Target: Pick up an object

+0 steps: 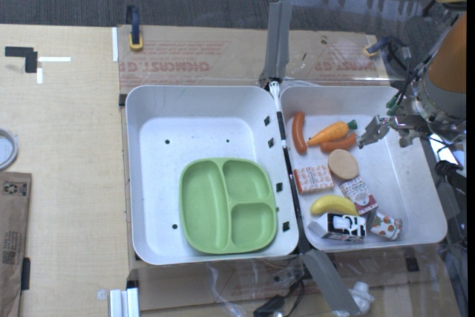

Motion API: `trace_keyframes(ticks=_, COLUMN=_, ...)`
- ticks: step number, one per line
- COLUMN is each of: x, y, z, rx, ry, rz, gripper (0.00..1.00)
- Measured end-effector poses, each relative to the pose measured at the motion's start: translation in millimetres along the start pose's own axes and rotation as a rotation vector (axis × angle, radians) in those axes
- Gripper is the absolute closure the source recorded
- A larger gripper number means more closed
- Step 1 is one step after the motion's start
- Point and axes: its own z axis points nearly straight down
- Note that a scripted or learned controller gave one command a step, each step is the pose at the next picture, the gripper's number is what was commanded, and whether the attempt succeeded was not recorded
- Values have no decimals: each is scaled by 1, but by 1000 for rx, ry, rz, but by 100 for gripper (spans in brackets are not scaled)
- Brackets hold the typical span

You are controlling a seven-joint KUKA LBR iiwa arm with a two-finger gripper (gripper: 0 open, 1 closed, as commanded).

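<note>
bench, two white bins (141, 159) | fingers (373, 131) open, empty, above right bin beside carrot (332, 131)

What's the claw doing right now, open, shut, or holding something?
Claw: whether it is open or closed cannot be told from this view; it hovers over the right bin beside the carrots, and nothing is visibly held.

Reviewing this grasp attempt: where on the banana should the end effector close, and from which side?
Grip the banana across its thick middle, coming straight down from above. It lies flat, long axis left to right, so the fingers should straddle its narrow width. The cracker box and carton crowd it, so a sideways approach looks risky.
</note>
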Motion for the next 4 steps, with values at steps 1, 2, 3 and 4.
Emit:
trace_keyframes(ticks=1, x=1, y=75, z=95, rx=-16, ry=0, rz=-19, gripper=0)
trace_keyframes(ticks=2, x=57, y=81, z=110, rx=-3, ry=-1, rz=-182, gripper=0)
trace_keyframes(ticks=3, x=56, y=81, z=100, rx=-4, ry=-2, rz=-180, gripper=100)
trace_keyframes(ticks=4, x=88, y=104, z=11, rx=-2, ry=-2, rz=-65, gripper=100)
